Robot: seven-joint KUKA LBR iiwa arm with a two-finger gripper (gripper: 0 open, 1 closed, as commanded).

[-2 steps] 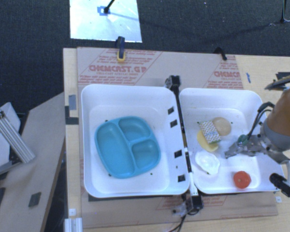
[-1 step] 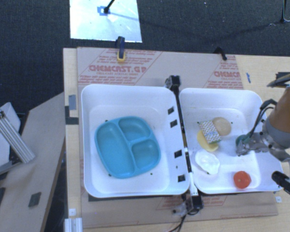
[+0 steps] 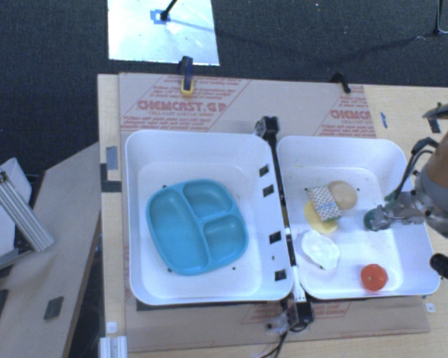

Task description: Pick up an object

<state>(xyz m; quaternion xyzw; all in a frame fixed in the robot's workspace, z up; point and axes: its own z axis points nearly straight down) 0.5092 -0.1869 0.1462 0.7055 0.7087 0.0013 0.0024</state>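
Seen from above at a slant, two shallow white bins sit side by side on a bench. The left bin (image 3: pixel 138 200) holds a light blue plastic tray with three compartments (image 3: pixel 198 226). The right bin (image 3: pixel 392 151) holds the loose things a pick could take: a round tan object (image 3: pixel 344 195) touching a small checkered packet (image 3: pixel 325 202), which lies over a yellow curved piece (image 3: pixel 314 220); a white crumpled item (image 3: pixel 320 249) just below them; and a small red-orange ball (image 3: pixel 373 277) near the front wall, well apart from the cluster.

The grey arm reaches in from the right, its gripper (image 3: pixel 379 218) low over the right bin's right side; whether the claw is wide or narrow cannot be told, and nothing shows between it.

The ball looks the easiest target. To pick well, centre directly above it and descend straight, keeping clear of the wall.
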